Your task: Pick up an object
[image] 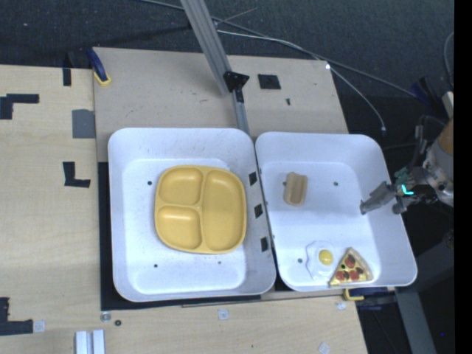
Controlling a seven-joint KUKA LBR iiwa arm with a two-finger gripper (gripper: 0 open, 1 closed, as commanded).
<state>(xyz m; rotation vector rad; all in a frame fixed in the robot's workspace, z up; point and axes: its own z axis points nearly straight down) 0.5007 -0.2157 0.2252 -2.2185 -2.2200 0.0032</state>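
over right bin's edge (391, 198), end effector (382, 200)

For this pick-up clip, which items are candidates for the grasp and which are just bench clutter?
Candidates for the pick:
- yellow divided plate, left bin
- tan bread piece, right bin
- fried egg toy, right bin
- pizza slice toy, right bin

Just lying about:
- grey pole
- blue-and-yellow clamp
- black tape marks
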